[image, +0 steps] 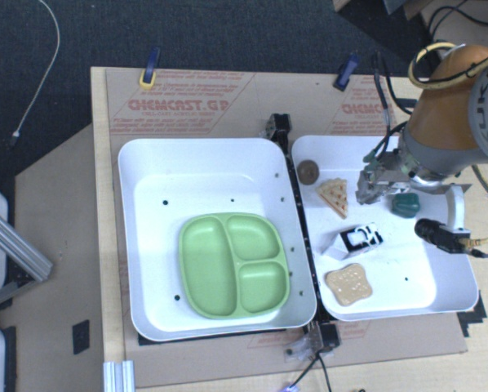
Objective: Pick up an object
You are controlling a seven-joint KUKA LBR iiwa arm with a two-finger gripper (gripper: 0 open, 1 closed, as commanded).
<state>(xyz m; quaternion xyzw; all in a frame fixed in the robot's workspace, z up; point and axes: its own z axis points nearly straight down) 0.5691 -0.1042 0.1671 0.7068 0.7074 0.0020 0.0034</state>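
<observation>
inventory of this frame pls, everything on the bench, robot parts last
left bin: 1, white, left half of the bench
divided plate: 1, pale green, three compartments, in the left bin
right bin: 1, white, beside the left bin
round piece: 1, brown, right bin's far left corner
wedge: 1, tan, speckled, just near side of the round piece
teal object: 1, teal, right bin, next to the gripper
black-and-white object: 1, middle of the right bin
toast slice: 1, tan, near side of the right bin
clamps: 2, blue, bench's far edge
arm: 1, grey and orange, from the right
gripper: 1, dark, over the right bin's far part
</observation>
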